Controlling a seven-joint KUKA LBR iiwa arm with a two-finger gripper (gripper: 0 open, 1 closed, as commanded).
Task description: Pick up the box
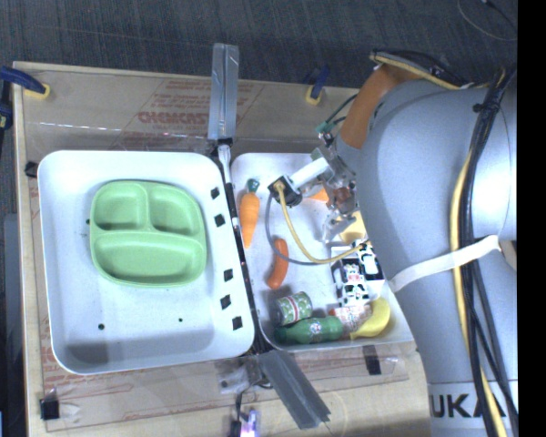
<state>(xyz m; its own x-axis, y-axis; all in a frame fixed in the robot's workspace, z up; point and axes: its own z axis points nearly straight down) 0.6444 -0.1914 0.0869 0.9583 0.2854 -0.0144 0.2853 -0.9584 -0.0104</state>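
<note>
Crowded by the banana [376,320] and can [294,307], the box [356,280] may slip from the gripper [339,209], whose jaws' state I cannot tell.

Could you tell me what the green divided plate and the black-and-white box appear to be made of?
The green divided plate looks like moulded plastic, matte to satin: uniform colour, soft rounded compartment edges, faint sheen. The black-and-white box looks like printed cardboard, judging by its flat faces and cow-patch print, though it is too small to be sure.
</note>
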